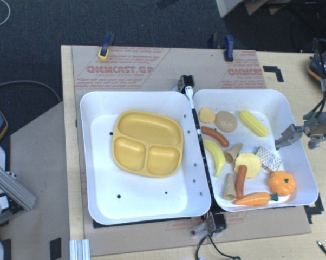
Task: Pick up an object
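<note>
Glossy yellow plastic tray in smooth white plastic bin.

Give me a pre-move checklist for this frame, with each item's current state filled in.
1. Pickable items in right bin, such as pumpkin, carrot, corn: ok.
2. Gripper over right bin's edge: ok.
3. Nothing between the fingers yet: ok.
4. Finger opening: cannot tell.
5. Target isolated: not ok, items crowd together.
6. Yellow tray in left bin, away from the reach: ok.
</note>
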`<state>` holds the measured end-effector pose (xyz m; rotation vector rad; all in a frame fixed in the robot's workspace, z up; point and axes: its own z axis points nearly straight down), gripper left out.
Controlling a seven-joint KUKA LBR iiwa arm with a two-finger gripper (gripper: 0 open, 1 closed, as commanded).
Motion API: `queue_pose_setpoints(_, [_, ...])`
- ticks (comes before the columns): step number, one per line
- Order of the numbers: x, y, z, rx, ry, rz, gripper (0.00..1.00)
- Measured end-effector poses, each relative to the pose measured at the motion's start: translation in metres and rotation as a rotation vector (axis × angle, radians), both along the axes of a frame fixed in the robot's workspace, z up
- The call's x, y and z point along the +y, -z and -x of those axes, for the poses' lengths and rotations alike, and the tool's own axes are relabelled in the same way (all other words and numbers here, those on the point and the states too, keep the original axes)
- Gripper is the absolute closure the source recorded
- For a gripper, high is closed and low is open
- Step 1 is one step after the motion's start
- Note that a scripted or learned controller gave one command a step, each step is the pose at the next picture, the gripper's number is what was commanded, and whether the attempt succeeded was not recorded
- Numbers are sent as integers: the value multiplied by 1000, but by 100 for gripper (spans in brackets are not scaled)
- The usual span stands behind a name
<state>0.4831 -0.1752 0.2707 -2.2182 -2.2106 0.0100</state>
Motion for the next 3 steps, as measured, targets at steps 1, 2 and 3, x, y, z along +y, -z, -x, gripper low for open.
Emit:
queue_pose_setpoints(1, [0, -6, -2, -12, -4, 3, 0])
queue_pose_setpoints(2, [-4, 40, -7, -6, -3, 0, 0])
queue_pose_setpoints(3, [-4, 102, -5, -8, -3, 0, 0])
